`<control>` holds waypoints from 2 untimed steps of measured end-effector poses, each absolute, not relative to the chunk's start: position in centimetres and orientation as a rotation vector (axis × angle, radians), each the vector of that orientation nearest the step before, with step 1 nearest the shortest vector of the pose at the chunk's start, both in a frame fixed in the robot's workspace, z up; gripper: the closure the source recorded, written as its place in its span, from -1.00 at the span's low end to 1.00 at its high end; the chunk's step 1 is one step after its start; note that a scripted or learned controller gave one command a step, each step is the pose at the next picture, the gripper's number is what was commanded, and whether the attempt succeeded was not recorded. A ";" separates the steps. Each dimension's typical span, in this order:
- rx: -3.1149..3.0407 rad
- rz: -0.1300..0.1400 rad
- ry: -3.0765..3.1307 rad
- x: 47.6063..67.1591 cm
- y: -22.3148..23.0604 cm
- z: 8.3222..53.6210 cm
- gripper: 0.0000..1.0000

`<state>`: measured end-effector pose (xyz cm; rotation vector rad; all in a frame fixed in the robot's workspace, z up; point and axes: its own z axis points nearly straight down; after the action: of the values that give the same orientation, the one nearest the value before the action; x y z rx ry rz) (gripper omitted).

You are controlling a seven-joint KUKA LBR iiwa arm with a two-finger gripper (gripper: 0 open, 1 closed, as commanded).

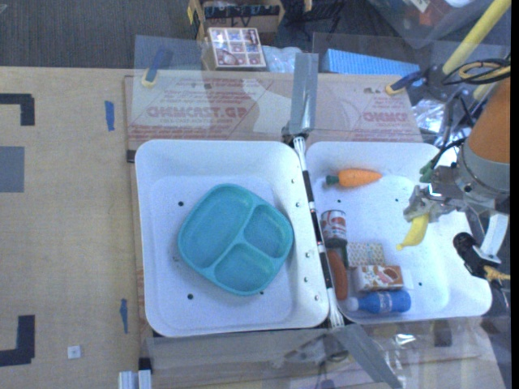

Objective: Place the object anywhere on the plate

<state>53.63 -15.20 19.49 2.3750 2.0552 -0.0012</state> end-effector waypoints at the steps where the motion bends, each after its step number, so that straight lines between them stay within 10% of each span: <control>1: 2.351 0.000 2.081 60.3 -8.7 18.5 1.00; 2: 2.148 -0.003 2.297 56.2 -0.8 18.4 1.00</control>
<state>56.16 -0.85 18.42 2.1477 2.2968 -0.0029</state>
